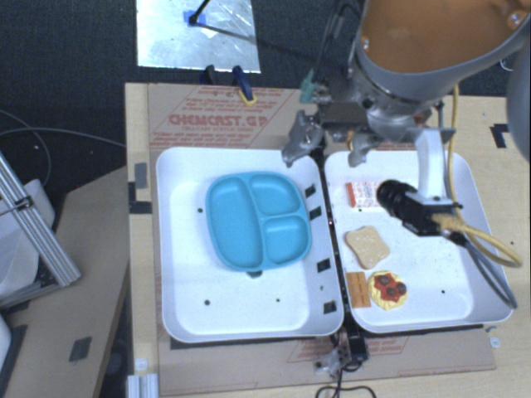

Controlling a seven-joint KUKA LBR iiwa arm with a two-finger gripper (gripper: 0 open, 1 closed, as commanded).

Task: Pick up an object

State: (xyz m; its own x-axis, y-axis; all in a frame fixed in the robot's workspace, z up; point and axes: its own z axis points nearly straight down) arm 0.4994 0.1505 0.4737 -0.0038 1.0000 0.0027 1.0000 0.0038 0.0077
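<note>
White bins are sitting side by side on the counter; the arm is hanging over their far edge. Blue divided tray is lying in the left bin. Claw is hovering with fingers spread, gripping nothing (above the divider). Toast slice is lying in the right bin, nearer the camera and rightward of the claw, closest candidate by my judgement.

Even, bright overhead light washes the white bins pale, glare whitens the foil sheet, and the near arm looms blurred.
</note>
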